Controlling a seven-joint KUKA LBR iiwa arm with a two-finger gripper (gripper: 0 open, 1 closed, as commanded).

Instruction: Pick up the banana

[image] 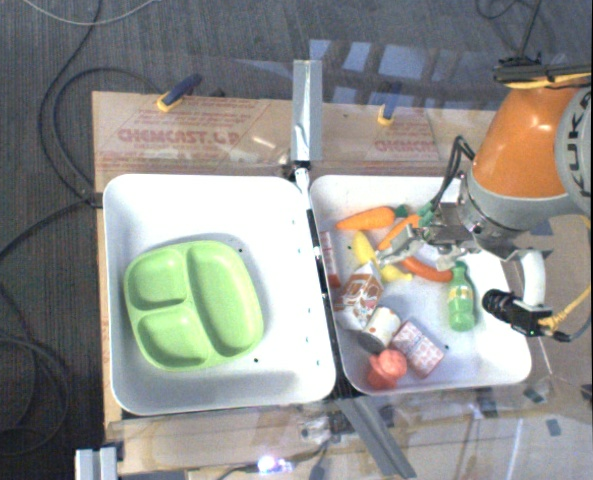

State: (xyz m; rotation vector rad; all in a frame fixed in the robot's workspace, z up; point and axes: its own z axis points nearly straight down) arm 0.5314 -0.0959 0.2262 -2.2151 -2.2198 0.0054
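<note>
Green and divided into three compartments, a plastic plate (194,304) lies in the left bin (176,193), likely kept apart as a drop spot; the right bin (496,368) crowds a carrot (368,218), a milk carton (360,296), a red apple (386,367) and a green bottle (461,299); the banana (368,252) lies near that bin's left side, below the carrot; the gripper (426,233) hangs just beside it, over the clutter; whether it pinches anything, I cannot tell.

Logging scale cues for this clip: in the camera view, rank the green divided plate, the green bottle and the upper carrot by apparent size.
1. green divided plate, by far the largest.
2. upper carrot and green bottle: they look alike in size, so I won't rank them.
</note>
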